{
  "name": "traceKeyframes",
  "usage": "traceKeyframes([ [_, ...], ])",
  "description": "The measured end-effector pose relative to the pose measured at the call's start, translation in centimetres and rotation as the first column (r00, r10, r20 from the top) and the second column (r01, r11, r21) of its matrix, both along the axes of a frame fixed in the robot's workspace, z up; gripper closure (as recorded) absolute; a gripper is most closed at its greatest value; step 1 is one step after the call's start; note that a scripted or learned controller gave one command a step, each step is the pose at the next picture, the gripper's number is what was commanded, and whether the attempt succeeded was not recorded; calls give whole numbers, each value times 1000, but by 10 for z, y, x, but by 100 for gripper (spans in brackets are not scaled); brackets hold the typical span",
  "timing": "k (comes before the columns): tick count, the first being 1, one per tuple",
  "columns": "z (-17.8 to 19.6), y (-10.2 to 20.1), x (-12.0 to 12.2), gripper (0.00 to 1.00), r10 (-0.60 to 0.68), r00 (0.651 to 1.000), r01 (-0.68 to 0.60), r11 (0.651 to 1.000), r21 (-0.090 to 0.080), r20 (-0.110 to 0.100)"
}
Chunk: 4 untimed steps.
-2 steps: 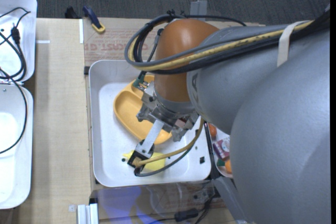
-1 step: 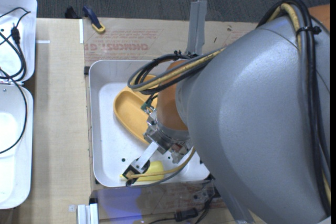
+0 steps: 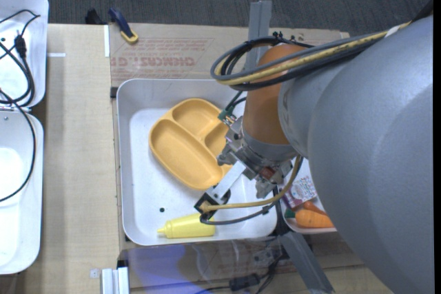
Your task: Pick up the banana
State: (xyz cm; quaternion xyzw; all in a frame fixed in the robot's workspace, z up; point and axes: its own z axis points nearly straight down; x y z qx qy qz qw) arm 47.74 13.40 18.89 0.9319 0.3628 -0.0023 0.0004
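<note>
A pale yellow, elongated thing (image 3: 186, 226) that looks like the banana lies along the near wall of the white bin (image 3: 125, 148), its tapered end pointing left. My gripper (image 3: 265, 179) hangs low over the bin's right half, beside the right end of a yellow two-compartment plate (image 3: 182, 141). The grey arm and orange wrist band cover most of the gripper. The yellow thing lies to the gripper's lower left, apart from it. I see nothing held.
An orange carrot (image 3: 313, 217) and a printed packet (image 3: 303, 189) lie at the bin's right end, partly under the arm. A white tray with black cables (image 3: 17, 65) stands at the far left. A small blue and yellow tool (image 3: 122, 25) rests on the cardboard behind the bin.
</note>
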Motion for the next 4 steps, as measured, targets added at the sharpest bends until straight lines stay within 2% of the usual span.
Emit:
traceKeyframes([
  [1, -80, 50, 74, 0, 375, 927, -375, 927, 3, 14],
  [2, -36, 15, 23, 0, 427, 904, -427, 904, 3, -2],
  [3, -30, -2, 126, 0, 365, 931, -365, 931, 1, 0],
  [4, -88, 35, 48, 0, 305, 952, -305, 952, 2, -3],
])
